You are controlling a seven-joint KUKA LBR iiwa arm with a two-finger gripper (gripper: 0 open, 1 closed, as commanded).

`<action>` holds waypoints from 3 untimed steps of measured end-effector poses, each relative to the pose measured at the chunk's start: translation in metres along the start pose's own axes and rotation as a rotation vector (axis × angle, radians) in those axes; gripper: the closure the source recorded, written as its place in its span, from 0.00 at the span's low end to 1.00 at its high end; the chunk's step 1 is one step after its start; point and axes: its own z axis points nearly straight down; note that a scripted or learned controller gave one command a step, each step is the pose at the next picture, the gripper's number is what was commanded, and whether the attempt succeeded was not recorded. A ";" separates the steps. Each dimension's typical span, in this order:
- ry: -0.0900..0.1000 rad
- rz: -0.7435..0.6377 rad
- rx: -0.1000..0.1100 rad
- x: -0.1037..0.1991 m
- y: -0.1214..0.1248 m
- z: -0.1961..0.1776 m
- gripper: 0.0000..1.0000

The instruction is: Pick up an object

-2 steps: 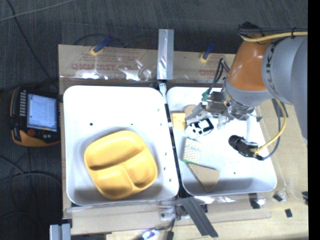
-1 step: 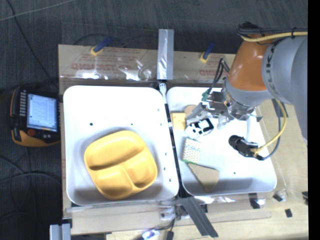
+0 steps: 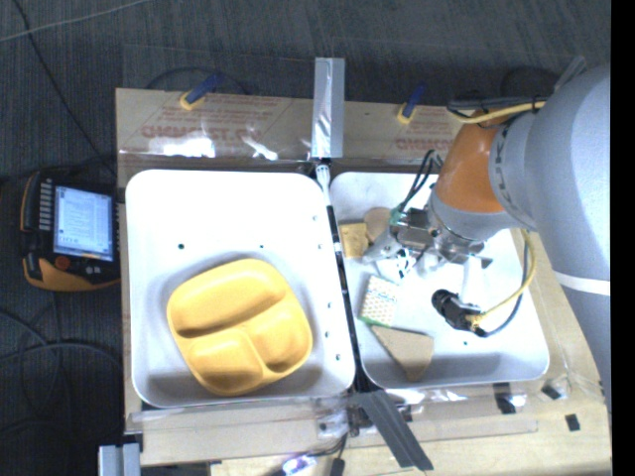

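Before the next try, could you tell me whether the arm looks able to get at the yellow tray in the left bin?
Probably yes: the yellow tray lies uncovered, with nothing beside it.

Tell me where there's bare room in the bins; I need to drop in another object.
Left bin: free along its far side and left edge, around the yellow tray. Right bin: crowded at its left by small objects and the gripper; its near right corner is bare.

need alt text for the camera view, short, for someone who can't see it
Seen from above, a grey arm with an orange band reaches from the right into the right bin, its gripper low among small items: a green-dotted card, a brown wedge and tan pieces. The left bin holds a yellow divided tray.
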 end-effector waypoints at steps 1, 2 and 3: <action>-0.003 -0.088 -0.001 -0.005 0.024 -0.101 0.00; -0.005 -0.150 -0.001 0.004 0.058 -0.080 0.00; -0.001 -0.126 0.000 -0.049 0.026 -0.003 0.00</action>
